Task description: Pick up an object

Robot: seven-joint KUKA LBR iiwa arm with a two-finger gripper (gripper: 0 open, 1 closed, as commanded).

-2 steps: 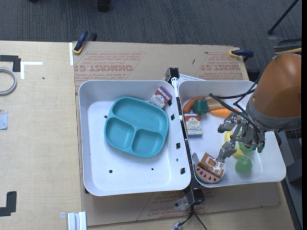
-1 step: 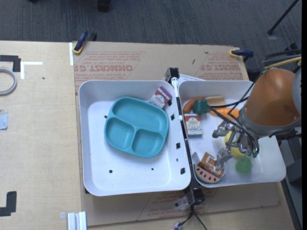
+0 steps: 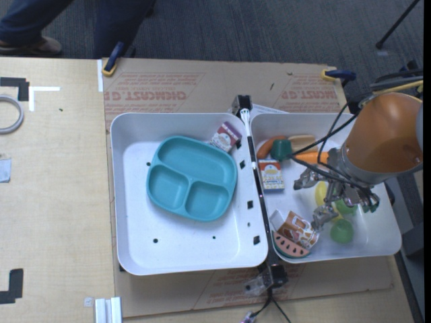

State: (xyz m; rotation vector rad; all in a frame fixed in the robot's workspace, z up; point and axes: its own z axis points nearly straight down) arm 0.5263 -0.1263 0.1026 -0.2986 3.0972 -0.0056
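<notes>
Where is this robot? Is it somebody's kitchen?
Probably not a kitchen. It looks like a robot lab or test room: two white bins sit on taped-down cardboard on a bench, the food in the right bin looks like toys, and the floor is grey office carpet.

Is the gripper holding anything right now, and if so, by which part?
Cannot be told. The gripper hangs low in the right bin, just above the yellow and green toys, but nothing is clearly seen between its fingers.
</notes>
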